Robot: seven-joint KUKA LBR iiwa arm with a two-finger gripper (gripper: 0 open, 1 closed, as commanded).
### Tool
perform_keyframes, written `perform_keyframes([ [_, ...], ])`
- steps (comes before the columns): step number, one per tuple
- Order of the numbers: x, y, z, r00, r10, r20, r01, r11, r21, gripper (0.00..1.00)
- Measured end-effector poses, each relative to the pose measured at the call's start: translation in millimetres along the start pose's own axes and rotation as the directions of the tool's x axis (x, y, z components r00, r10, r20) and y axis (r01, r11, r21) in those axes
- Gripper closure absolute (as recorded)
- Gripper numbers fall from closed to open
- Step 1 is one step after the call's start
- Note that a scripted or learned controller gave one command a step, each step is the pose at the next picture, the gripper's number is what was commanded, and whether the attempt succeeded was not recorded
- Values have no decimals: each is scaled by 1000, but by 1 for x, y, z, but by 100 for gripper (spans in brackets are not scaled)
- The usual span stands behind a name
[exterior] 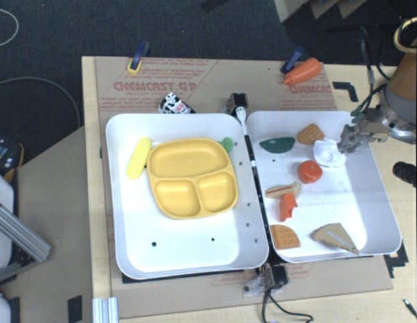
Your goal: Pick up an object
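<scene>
Above the right bin (387,207), near its upper right corner: tool (347,142) poised just beside a small white object (327,155), nothing visibly pinched; spread of the tips impossible to tell. Close by, a red ball (310,171), a tan cookie (309,134) and a dark green piece (277,143). Lower down, 2 more tan pieces. Alongside, left bin (128,247) with a yellow divided tray (192,175) and a yellow corn cob (138,157).
</scene>
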State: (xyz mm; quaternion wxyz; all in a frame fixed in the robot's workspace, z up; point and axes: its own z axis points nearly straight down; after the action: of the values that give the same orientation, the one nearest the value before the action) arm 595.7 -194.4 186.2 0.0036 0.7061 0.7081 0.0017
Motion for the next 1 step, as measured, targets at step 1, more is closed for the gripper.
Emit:
perform_keyframes([
  [1, 0, 2, -42, 1000, 1, 1, -1, 1000, 0, 100],
])
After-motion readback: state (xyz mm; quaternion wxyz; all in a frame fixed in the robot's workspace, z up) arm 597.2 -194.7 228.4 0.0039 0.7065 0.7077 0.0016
